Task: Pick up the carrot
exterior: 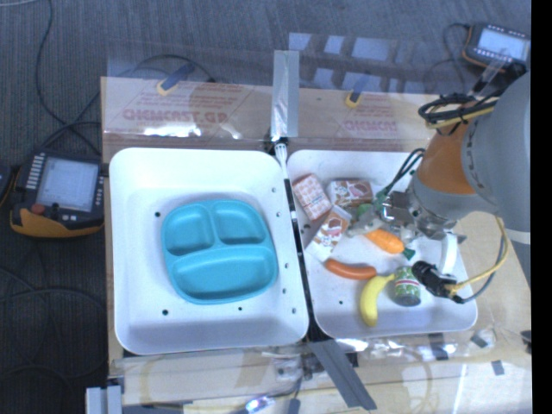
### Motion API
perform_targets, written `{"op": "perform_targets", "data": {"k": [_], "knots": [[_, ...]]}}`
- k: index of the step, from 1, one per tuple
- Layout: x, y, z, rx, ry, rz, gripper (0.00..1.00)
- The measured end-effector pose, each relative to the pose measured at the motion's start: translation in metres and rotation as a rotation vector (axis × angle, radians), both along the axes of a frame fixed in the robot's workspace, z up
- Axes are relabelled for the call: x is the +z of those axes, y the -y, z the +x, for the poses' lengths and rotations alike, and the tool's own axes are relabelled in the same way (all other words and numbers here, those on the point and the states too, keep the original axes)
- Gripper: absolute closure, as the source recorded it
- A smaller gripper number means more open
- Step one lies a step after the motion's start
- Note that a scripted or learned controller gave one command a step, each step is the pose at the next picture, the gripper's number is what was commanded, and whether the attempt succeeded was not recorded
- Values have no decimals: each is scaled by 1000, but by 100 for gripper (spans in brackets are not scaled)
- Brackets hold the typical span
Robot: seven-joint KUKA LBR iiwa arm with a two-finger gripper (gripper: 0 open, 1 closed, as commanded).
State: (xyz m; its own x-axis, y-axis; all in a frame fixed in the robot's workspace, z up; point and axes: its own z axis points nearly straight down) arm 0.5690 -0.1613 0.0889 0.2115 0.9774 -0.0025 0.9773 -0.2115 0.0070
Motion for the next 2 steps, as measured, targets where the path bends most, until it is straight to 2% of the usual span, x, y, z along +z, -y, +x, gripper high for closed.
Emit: {"op": "perform_targets", "data": {"k": [1, 2], "knots": [[9, -1, 0, 1, -1, 0, 100], [109, 6, 31, -83, -9, 0, 100]]}}
